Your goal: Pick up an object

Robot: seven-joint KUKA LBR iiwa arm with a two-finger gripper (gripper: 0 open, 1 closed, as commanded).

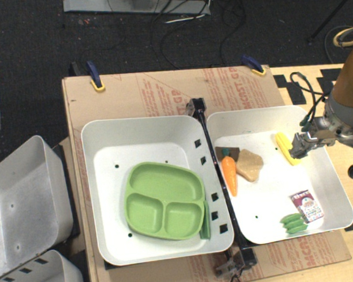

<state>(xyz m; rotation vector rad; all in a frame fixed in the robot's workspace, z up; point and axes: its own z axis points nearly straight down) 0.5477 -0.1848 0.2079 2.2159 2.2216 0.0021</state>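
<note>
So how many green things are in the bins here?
3: the divided green plate in the left bin, a green strip at that plate's right edge, and the green pea pods near the right bin's front edge. More could be hidden.

floor (27, 52): dark carpet | cables (174, 42): black, loose at top | bench board (141, 91): cardboard-brown, two clamps (95, 77)

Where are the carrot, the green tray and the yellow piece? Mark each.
carrot (230, 174): camera view, middle of its orange body.
green tray (164, 200): camera view, central divider.
yellow piece (284, 146): camera view, its upper half.
</note>
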